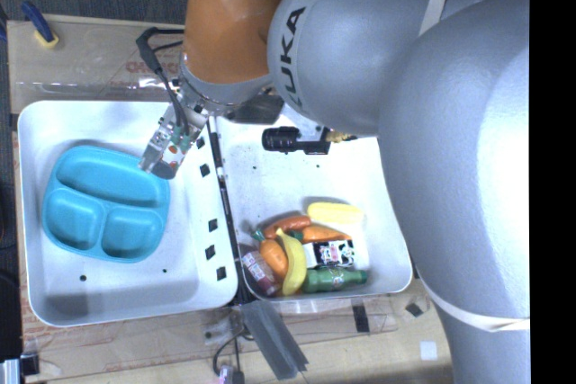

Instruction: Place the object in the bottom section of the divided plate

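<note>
Item: small grey-and-white packet (165, 150) with red and green marks, clamped between our jaws (171, 144). We log its long axis tilted, lower end down-left. Location: over the upper right rim of the blue divided plate (106, 209) in the left bin (117, 297). We judge the plate's bottom section lies down-left of the jaws.

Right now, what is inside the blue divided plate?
The blue divided plate shows bare blue compartments. The claw hangs over its upper right rim with a small object at its tip, hiding that corner, so what lies beneath cannot be seen.
</note>
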Controlling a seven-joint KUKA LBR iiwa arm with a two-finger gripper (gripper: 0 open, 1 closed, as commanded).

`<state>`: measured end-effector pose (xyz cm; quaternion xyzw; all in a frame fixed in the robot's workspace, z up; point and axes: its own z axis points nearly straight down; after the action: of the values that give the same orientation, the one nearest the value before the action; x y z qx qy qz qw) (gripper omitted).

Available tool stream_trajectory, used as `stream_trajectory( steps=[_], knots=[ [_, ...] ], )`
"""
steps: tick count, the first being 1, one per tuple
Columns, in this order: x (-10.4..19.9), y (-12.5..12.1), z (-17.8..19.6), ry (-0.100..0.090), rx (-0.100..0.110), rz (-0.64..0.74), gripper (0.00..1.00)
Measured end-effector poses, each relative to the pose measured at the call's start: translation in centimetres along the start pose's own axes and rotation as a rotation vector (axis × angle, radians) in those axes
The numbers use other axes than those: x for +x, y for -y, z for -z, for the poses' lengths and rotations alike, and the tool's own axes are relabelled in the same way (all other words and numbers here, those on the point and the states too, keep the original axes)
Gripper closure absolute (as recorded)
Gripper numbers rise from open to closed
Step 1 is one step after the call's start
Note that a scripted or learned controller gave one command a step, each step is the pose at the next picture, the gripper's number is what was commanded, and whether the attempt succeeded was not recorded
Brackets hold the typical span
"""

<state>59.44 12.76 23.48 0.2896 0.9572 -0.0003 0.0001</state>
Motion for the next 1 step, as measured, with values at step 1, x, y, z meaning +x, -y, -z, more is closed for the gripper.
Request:
stream_trajectory(
  steps=[1],
  knots=[
    [4.82,0.27,-0.53,-0.001,0.001,0.105,1.00]
  ],
)
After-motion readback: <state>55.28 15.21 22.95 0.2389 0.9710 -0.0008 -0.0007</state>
